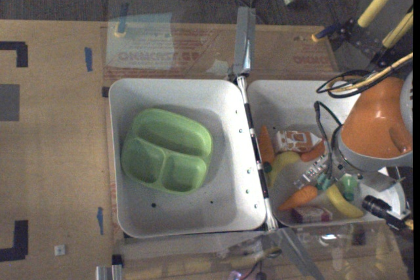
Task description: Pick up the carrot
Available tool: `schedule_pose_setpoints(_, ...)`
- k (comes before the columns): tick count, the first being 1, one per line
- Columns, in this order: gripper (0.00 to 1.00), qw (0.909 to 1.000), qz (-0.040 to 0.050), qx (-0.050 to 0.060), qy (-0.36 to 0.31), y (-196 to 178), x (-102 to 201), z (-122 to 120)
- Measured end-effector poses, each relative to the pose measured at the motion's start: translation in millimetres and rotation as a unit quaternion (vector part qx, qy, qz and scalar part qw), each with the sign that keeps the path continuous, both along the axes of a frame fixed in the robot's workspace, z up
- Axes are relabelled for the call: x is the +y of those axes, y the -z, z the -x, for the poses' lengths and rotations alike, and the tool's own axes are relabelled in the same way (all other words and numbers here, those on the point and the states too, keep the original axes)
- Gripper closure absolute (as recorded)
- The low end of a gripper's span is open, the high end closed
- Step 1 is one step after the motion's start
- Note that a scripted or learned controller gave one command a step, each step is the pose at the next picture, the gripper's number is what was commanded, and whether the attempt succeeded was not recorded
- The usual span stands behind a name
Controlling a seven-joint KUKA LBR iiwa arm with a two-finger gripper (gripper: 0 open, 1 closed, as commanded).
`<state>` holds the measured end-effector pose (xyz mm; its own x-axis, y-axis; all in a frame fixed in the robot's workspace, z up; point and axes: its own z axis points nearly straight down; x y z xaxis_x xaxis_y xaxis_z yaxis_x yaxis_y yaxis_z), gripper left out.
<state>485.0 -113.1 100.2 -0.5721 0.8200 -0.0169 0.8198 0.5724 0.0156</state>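
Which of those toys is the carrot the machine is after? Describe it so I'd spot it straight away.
Look in the right white bin, among the toy food near its front edge. The carrot is the orange cone with a green top lying just left of the claw, beside a yellow banana and above a small pink box.

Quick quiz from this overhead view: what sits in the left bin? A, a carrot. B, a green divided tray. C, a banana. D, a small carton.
B: the green divided tray lies alone in the left bin, while the carrot lies in the right bin.
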Motion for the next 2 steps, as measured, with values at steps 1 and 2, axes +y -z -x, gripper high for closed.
schedule_pose_setpoints(1,1.00,0.9936,-0.0009,0.009,-0.113,-84.6,37.2,4.4)
schedule_pose_setpoints(2,1.00,0.9827,0.0003,0.009,-0.185,-84.7,47.5,-9.1)
